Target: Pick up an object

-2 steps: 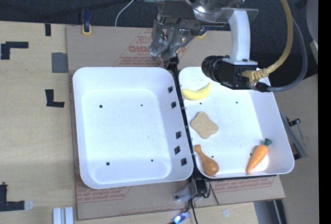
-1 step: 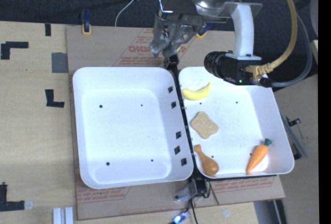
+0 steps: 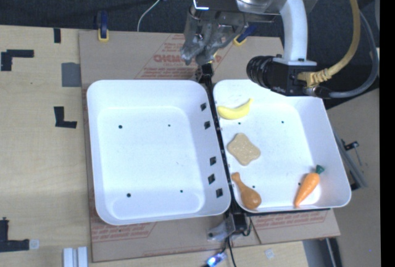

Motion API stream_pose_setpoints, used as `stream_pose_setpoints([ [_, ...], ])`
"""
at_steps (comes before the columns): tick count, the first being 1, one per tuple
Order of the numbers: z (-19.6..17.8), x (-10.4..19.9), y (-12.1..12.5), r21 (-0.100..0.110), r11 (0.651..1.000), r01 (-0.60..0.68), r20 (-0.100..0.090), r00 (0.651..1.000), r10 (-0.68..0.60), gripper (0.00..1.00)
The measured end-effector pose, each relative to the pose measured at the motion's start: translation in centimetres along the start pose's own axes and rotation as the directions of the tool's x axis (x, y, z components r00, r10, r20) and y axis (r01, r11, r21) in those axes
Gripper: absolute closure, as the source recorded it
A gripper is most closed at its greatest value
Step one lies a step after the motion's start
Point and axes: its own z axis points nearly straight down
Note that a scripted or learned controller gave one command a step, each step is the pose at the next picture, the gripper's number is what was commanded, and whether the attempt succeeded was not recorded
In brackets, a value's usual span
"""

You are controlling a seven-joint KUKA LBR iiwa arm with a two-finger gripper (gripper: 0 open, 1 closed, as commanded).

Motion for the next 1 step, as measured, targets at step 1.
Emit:
stream_pose_setpoints([
  [1,-0.97,0.04,0.01,0.001,1.0,0.001,0.0,1.0,-0.001,1.0],
])
